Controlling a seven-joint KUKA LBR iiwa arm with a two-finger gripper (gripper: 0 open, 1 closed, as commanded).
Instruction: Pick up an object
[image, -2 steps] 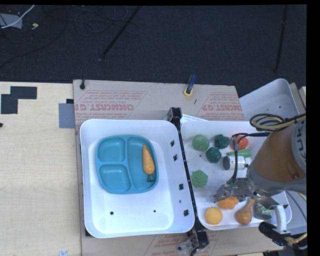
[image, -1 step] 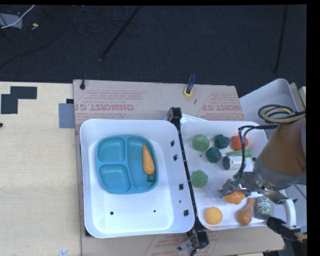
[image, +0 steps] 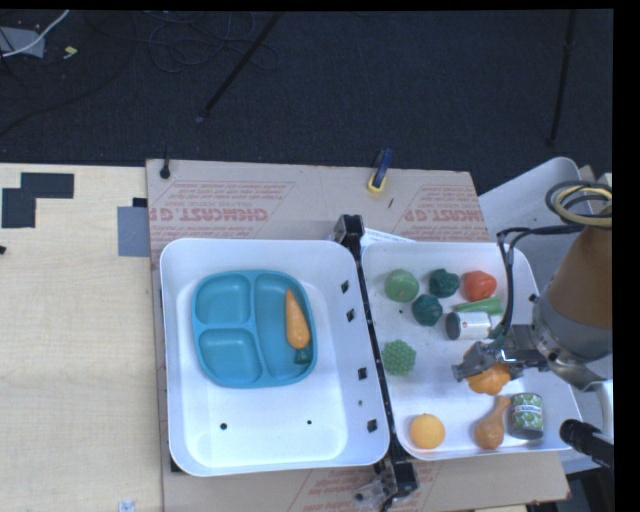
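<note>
A cardboard sheet (image: 300, 205) covers the pale wooden bench (image: 70, 330), with dark carpet (image: 300, 80) and cables behind. The left bin (image: 200, 440) holds a blue divided tray (image: 230, 350). Over the right bin (image: 420, 400), the gripper (image: 487, 368) is closed around an orange object (image: 490, 380).
</note>
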